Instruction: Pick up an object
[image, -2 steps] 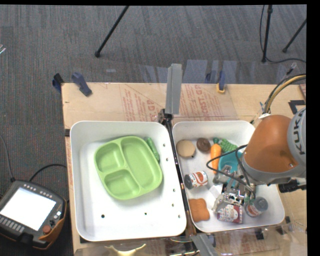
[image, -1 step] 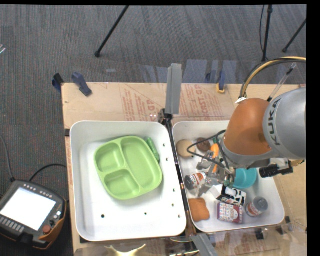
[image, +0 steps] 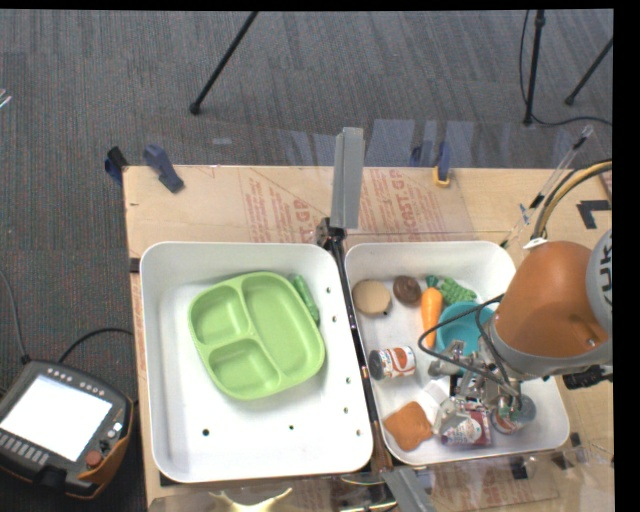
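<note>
My gripper (image: 482, 398) reaches down into the front right corner of the right bin (image: 455, 250), below the orange wrist band (image: 550, 300). It hovers right over a crumpled silver and red packet (image: 462, 428). An orange-brown sponge-like piece (image: 408, 426) lies left of the packet. A small red and white can (image: 393, 362) lies on its side further left. Behind are a teal bowl (image: 460, 322), partly hidden by the arm, a carrot (image: 430, 308), a tan bun (image: 372, 297), a brown round piece (image: 407, 290) and a green leafy item (image: 455, 290).
The left bin (image: 160, 300) holds a green divided plate (image: 258, 335) with a green item (image: 307, 298) at its right edge. A grey upright post (image: 348, 185) stands behind the gap between the bins. A control pendant (image: 55, 425) lies on the floor at lower left.
</note>
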